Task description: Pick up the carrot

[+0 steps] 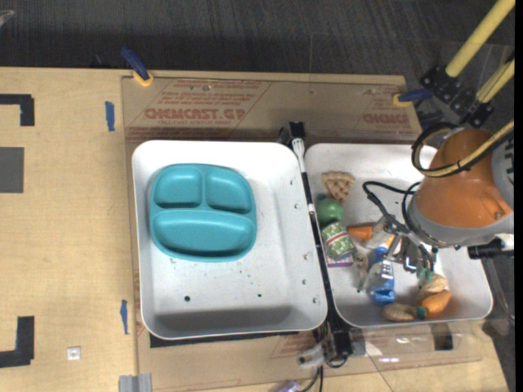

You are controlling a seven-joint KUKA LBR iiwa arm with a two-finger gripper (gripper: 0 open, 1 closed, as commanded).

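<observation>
While dark carpet borders the cardboard-topped bench, two white bins sit together. From the right, the arm bends over the right bin, gripper lowered among the clutter near the carrot.

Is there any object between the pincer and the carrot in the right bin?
Nothing visible separates them. The pincer hangs just up-left of the carrot, which lies in the right bin near its lower right corner. A beige piece lies beside the carrot, not between them.
</observation>
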